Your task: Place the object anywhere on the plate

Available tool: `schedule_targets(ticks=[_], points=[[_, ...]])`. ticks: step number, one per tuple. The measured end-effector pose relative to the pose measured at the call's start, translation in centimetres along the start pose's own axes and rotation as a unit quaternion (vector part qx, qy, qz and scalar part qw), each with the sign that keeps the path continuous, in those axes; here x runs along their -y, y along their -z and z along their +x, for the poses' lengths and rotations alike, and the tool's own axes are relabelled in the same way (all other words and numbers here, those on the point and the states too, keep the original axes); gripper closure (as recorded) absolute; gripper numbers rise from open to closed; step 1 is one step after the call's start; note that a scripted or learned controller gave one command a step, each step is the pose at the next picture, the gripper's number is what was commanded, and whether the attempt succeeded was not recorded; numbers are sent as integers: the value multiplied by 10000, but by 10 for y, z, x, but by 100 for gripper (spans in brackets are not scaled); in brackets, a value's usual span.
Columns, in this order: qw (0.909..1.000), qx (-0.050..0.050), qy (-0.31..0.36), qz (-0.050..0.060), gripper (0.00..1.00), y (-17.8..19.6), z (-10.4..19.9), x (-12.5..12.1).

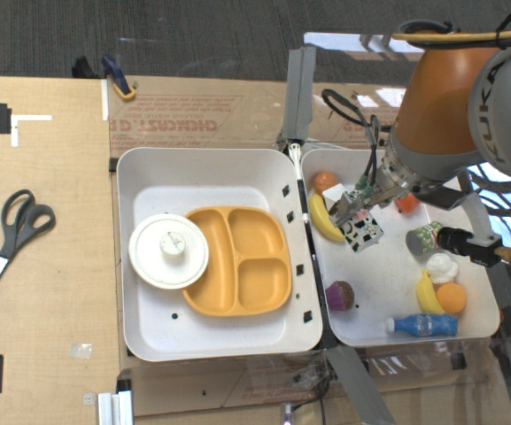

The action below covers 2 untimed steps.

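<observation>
Lying side by side on a cardboard-covered bench, two white bins: left bin (pixel 131 237) carrying a yellow divided plate (pixel 237 259) with a round white lid (pixel 168 251) overlapping its left edge; right bin (pixel 476 326) crowding with a banana (pixel 324 218), orange ball (pixel 326 181), purple fruit (pixel 339 296), blue bottle (pixel 423 325), green cup (pixel 423 237), white piece (pixel 441 264) and another banana beside an orange (pixel 450 297). Hovering over the right bin's upper left, near the banana, gripper (pixel 360 215); finger spread not discernible, checkered tag hiding it. Leaving open room along the plate's three compartments. Resting on the wooden table at far left, scissors (pixel 11 233).
</observation>
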<state>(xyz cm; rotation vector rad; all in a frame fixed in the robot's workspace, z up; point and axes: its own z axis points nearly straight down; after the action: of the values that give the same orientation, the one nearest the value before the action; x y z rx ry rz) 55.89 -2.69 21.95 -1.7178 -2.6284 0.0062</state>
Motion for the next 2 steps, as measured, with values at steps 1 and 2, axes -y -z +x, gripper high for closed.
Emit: schedule_targets(ticks=[1,2], points=[[9901,-5,1403,-4,100,-28,77,5],[9901,-4,1402,-7,0,-28,76,5]])
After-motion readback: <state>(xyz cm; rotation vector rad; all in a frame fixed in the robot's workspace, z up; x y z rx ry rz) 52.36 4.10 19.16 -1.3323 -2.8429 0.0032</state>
